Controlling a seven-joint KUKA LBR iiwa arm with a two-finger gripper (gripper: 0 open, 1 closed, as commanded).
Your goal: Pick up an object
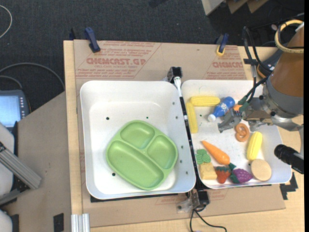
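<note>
arm (289, 76) cut by right edge, pretzel (241, 131) partly hidden

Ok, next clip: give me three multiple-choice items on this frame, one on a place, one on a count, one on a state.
1. Where is the green divided plate?
A. left bin
B. right bin
C. on the cardboard

2. How many compartments does that plate have?
A. two
B. three
C. five

3. How does the carrot lie?
A. flat on the floor of the right bin
B. on the plate
C. lifted in the claw

Key: 1 A, it sits inside the left bin. 2 B, two small sections and one long one show. 3 A, it rests on the bin floor below the claw, apart from it.
</note>
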